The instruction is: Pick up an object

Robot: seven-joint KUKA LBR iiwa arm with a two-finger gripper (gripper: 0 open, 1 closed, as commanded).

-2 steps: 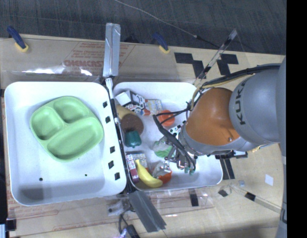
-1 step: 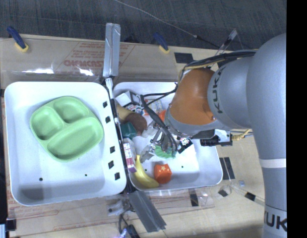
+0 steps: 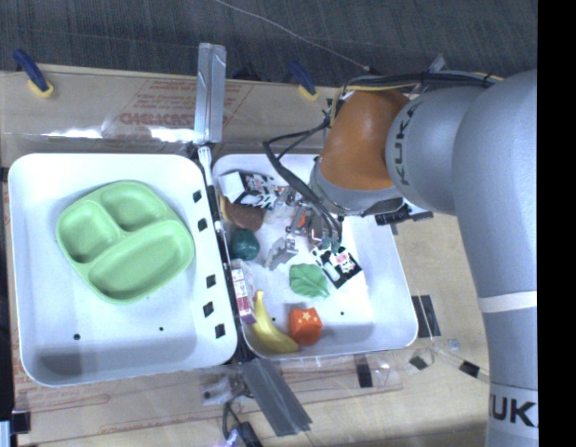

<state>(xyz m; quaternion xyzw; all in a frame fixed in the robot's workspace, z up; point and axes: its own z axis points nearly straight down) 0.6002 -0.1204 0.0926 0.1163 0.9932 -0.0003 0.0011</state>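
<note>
Reaching down into the right bin (image 3: 385,291), my hand (image 3: 301,231) hangs near its centre; whether it grips anything I cannot tell. Just at its five o'clock lies a green leafy piece (image 3: 309,279), with an orange block (image 3: 305,324) and banana (image 3: 267,329) at six o'clock. A green divided plate (image 3: 125,240) fills the left bin (image 3: 46,343).
</note>
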